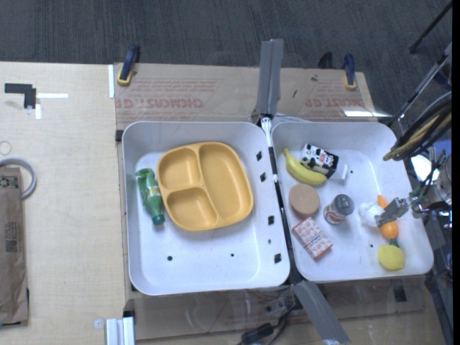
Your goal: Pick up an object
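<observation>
One glossy yellow three-compartment plate (205, 186) and one green bottle (151, 196) share the left bin (140, 264); one curved banana (303, 169), one round lemon (392, 257) sit right.

Red block lettering runs across the brown cardboard sheet (237, 95) lying on the bench behind the two bins, in the upper middle of the frame; it is printed twice and appears upside down, too faint to read with certainty. Other labels are illegible.
</observation>
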Robot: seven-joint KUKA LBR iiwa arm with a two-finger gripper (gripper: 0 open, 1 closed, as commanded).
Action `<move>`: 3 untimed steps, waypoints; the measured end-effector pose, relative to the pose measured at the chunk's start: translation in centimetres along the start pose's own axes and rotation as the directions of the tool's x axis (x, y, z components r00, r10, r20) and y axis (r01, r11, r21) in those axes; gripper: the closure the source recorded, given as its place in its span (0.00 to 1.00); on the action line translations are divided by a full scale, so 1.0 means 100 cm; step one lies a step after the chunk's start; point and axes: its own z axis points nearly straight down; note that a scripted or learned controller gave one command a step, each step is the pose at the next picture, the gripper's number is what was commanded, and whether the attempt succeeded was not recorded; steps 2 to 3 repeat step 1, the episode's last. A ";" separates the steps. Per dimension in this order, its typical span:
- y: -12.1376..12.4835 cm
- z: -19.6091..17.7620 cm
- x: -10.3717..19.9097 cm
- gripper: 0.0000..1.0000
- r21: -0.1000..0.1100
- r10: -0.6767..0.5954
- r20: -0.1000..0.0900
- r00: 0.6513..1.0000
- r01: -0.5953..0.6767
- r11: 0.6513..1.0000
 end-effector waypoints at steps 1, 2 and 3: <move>0.024 0.080 0.001 0.00 -0.003 -0.054 -0.008 0.998 0.054 0.999; 0.024 0.080 0.001 0.00 -0.003 -0.054 -0.008 0.998 0.054 0.999; 0.024 0.080 0.001 0.00 -0.003 -0.054 -0.008 0.998 0.054 0.999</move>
